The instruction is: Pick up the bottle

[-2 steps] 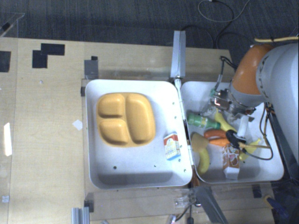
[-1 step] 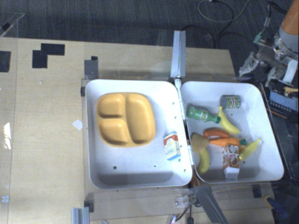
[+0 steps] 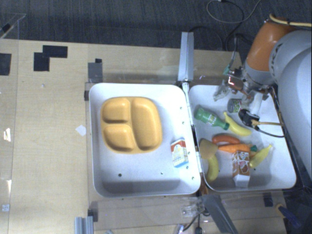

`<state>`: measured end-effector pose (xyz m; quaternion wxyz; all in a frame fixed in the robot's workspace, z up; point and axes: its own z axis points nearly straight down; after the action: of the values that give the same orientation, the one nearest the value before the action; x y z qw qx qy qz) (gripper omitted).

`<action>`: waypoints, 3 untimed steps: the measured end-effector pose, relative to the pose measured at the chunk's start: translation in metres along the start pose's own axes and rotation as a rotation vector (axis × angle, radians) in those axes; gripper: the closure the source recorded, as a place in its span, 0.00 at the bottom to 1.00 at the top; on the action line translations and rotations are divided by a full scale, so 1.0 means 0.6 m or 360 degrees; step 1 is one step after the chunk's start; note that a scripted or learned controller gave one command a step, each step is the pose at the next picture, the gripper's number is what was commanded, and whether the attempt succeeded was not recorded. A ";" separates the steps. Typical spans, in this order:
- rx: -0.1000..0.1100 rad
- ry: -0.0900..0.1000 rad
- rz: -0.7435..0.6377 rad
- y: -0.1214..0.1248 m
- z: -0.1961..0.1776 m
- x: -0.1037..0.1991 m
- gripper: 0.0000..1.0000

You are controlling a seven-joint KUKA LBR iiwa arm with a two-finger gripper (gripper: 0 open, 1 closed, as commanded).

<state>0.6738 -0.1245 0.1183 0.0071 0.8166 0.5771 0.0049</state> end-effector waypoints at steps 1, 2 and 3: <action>0.0015 0.0007 -0.0126 -0.087 0.049 0.038 0.00; 0.0008 0.0015 -0.0126 -0.083 0.032 0.042 1.00; 0.0026 -0.0003 0.0553 -0.110 -0.111 0.144 1.00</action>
<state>0.6392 -0.0208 0.1836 0.0002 0.9041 0.4272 0.0006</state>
